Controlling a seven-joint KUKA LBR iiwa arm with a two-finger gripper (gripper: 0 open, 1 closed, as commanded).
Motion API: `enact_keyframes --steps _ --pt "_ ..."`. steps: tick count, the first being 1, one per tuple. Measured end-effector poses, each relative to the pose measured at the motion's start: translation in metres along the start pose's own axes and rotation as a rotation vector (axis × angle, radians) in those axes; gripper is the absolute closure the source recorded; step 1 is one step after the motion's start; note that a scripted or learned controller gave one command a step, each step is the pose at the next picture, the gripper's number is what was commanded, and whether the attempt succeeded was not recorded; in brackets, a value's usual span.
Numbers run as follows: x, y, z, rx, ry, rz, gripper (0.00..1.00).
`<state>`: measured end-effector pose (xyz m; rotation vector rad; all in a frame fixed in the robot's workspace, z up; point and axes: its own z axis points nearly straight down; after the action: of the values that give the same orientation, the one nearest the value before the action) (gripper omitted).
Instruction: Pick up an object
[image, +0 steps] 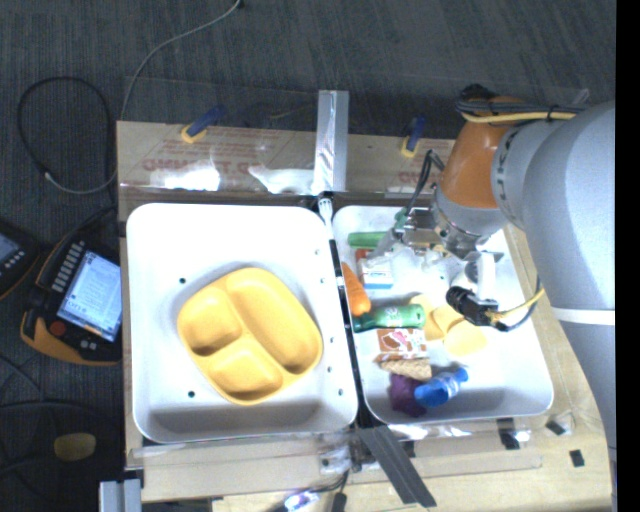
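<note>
Objects for picking lie piled in the right bin (520, 400): an orange carrot-like piece (355, 288) against the left wall, a green bottle (390, 318) beside it, a snack packet (402, 343), something blue (440, 388) and purple (402, 396) at the near end, yellow pieces (455, 335) to the right. The arm (560, 170) comes in from the right, orange band (470, 165) bent down over the far end of that bin, and the tool (425, 235) hangs low among white and green items there. Whether it's clenched or released, I can't tell; the wrist hides it. In the left bin (150, 300) sits a yellow divided tray (250, 332). The desk (150, 150) carries both bins.
</note>
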<state>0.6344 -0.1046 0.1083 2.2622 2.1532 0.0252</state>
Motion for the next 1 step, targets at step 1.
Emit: enact_keyframes --steps 1 --pt "-0.0085 -0.04 0.0076 -0.011 0.0 0.012 0.0"
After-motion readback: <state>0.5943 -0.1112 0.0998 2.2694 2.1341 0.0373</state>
